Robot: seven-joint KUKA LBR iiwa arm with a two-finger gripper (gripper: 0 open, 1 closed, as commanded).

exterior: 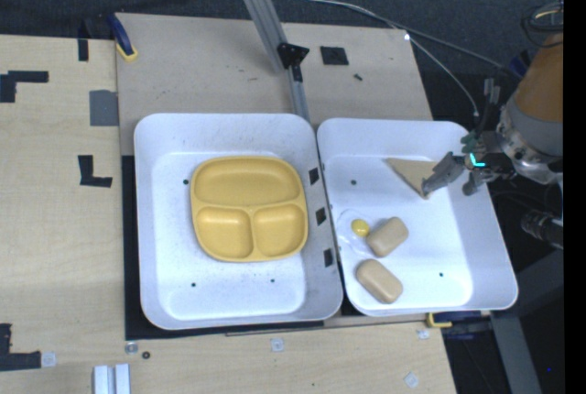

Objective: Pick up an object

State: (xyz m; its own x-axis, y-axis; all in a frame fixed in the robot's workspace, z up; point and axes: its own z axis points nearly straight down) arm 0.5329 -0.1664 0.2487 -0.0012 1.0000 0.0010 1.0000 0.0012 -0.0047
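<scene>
A: Near to far, right bin (485, 278). What's in there?

B: Closest to camera: a tan lump (379, 280), long axis slanting from up-left to down-right. Just behind it a second lump (387, 236), axis slanting the other way. A small yellow piece (360, 226) sits just beside that one, on its left. Farther back, a flat tan wedge (411, 171) lying on the bin floor.

A: And the gripper?

B: Gripper (450, 178) comes in from the right, over the bin's far-right part. One finger (438, 177) runs down-left, and its tip is at the wedge's right edge. Touching or just above, can't say from this angle.

A: Open or closed?

B: Spread apart, I'd say: a second finger shows further right with a clear gap. Nothing sits between them, so it holds nothing.

A: So which target?

B: My guess is the wedge. It lies immediately left of the tool, nearest by far. Both lumps are down-left, well apart from the fingers. The wedge is flat, though, so it's likely hard to pinch.

A: Left bin?

B: A yellow tray (249, 207) with three compartments, well away from the arm.
</scene>
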